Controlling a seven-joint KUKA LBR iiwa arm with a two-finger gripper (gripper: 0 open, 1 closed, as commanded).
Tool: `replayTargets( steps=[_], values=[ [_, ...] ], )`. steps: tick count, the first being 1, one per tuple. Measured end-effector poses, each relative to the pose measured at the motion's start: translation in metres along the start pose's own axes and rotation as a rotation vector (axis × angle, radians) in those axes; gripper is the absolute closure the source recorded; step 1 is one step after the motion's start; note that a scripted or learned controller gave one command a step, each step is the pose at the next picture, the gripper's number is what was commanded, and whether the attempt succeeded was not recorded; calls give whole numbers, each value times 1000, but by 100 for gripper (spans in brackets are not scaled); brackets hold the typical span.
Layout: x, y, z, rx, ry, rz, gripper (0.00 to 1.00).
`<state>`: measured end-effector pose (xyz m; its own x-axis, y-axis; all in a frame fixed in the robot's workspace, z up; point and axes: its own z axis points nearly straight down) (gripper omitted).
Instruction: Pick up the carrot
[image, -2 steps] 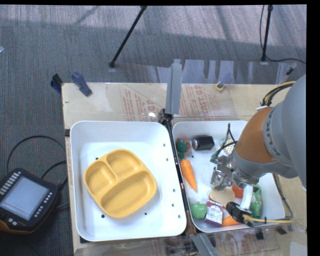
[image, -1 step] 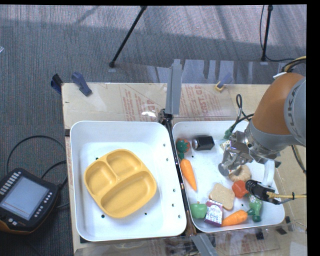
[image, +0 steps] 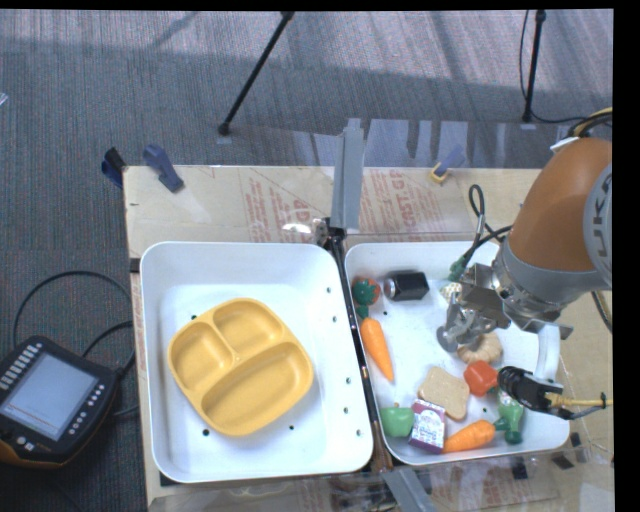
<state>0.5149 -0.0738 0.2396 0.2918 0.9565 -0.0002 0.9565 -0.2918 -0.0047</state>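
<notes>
In the right bin, the carrot lies beside the pincer.

— What is cut off or covered here?

— The arm is cut by the right edge, so its upper part is lost. A pale, tan item is half covered by the gripper (its kind cannot be told). Whether the fingers are spread or closed cannot be made out.

— Anything else?

— The small carton carries print too small to be read, and the handheld screen is clipped at the left edge.
</notes>
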Motion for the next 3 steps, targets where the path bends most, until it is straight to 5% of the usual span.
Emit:
replayTargets(
  steps=[1,2,3],
  values=[
    [-10,42,-87,-4,0,39,100],
    [-28,124,-29,7,-2,-95,100],
    [-44,149,-37,0,-1,-141,100]
  ],
)
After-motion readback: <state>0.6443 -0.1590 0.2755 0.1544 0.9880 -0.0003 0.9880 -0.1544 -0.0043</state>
